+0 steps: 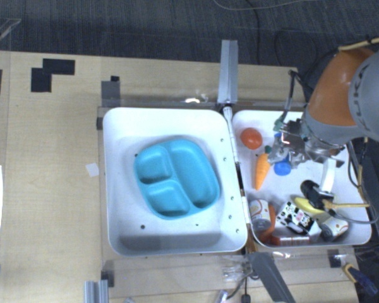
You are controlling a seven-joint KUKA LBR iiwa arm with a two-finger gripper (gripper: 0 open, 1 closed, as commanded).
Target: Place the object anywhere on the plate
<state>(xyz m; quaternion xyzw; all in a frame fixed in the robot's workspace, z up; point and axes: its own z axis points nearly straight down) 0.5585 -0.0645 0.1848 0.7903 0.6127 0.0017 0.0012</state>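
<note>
Currently the blue plate (177, 177) sits centre-left in the left bin (120, 232), waiting. Arm (341, 100) reaches over the right bin (360, 235), tool (289, 145) low among clutter, likely picking; grip can't be told. Carrot (261, 170) just beside it.

No readable text, label or number anywhere; print on small can (260, 213) and patterned box (295, 219) too blurred to read.
</note>
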